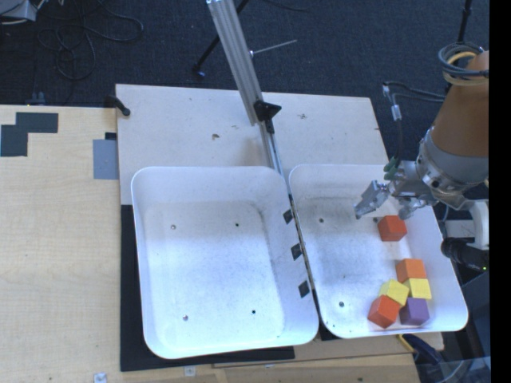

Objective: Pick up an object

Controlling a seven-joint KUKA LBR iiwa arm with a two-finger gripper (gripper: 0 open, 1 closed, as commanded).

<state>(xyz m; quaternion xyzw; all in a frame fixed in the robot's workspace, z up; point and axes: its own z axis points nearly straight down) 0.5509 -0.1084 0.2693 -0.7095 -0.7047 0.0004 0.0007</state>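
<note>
Orange block [391,229] lies alone on floor of right bin [335,206], upper part, near far-right wall; gripper [389,203] hangs just above it, fingers spread apart, nothing between them; block sits just below the fingertips, whether touching cannot tell. Further down same bin, cluster near front-right corner: orange cube [410,269], yellow cube [420,288], yellow block [394,292], red-orange block [383,311], purple block [414,311], packed touching. Left bin [152,214] alongside; grey arm with orange band [465,118] enters from right.

Six blocks [406,290], two bins [152,183]
</note>
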